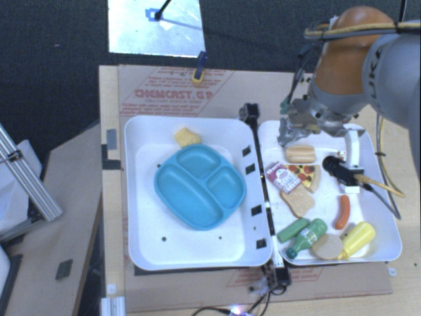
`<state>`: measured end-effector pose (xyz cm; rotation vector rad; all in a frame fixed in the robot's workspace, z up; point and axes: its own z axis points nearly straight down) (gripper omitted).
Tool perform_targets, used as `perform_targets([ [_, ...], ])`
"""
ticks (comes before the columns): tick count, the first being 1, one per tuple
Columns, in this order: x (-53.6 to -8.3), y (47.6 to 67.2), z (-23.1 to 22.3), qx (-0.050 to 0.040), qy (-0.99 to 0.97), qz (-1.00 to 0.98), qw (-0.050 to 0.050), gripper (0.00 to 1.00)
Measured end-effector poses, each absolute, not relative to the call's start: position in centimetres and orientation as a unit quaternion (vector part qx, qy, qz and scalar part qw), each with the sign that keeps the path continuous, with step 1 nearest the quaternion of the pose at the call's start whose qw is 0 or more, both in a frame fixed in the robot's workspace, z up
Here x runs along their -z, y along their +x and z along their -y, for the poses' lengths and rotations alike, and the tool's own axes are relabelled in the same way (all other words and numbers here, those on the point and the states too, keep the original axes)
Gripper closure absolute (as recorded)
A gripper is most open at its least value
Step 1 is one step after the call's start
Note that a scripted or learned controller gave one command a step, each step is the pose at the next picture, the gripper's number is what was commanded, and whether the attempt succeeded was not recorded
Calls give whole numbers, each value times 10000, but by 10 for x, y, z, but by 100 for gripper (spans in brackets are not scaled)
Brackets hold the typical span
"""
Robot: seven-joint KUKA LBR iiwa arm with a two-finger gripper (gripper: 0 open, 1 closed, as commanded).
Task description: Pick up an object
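Observation:
My gripper (287, 137) hangs low over the far left corner of the right bin (393, 239), just left of and above a toy hot dog bun (300, 154). Nothing shows in its grasp. Below the bun lie a pizza slice (304, 174), a pink-and-white packet (283, 177) and a slice of bread (299, 202). Along the near side sit a red sausage (342, 212), a green pickle (291, 230), a green bottle (307, 237), a round tan bun (327, 246) and a yellow bottle (357, 238).
The left bin (141, 242) holds a blue divided plate (199, 185) and a small yellow piece (187, 137) at its far side. A black-clipped divider (258, 176) separates the bins. The grey arm (368, 51) leans in over the right bin's far edge.

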<state>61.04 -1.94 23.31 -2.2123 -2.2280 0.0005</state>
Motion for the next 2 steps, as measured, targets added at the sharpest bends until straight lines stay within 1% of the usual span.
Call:
perform_targets([
  [1,-217,573,-26,-7,-7044,7098,19,100],
  [2,-219,583,-28,11,-7051,7091,-7,100],
])
